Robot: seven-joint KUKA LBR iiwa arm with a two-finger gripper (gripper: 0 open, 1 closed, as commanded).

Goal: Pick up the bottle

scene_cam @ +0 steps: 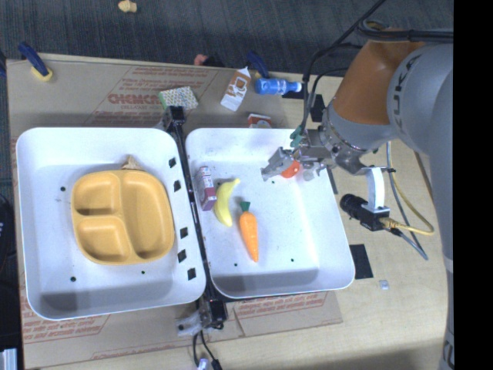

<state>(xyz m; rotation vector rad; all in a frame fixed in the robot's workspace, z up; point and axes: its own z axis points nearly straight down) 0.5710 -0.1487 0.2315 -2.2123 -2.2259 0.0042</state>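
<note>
Bottle (276, 87): blue, lay on its side on the tabletop (400, 299), outside both bins, just beyond the far rim of the right bin (327, 230), toward 12 o'clock from that bin's middle. Stood well apart from the gripper (286, 166), at roughly 12 o'clock from it. Gripper: hung low over the right bin's far part, near its 1 o'clock corner, on the grey arm (408, 91) reaching in from 3 o'clock; could not tell whether apart or together. Showed a small red-orange thing (291, 170) right at the gripper's tip; could not tell whether clamped or merely beside it. Inside the right bin: a banana (224, 200) near the rim at 9 o'clock, tilted, with a small purple box (206, 189) just beside it at 9 o'clock, and a carrot (249, 236) at 5 o'clock from the banana, green top pointing to 12 o'clock, close to the banana's lower end. Inside the left bin (31, 206): a yellow divided plate (122, 214), lying flat near the middle. Beyond the bins, on the tabletop: a small white carton (236, 89) at 9 o'clock from the bottle, a green patterned packet (179, 97) farther toward 9 o'clock, and a small red-and-white piece (259, 119) between the bottle and the right bin's far rim.
</note>
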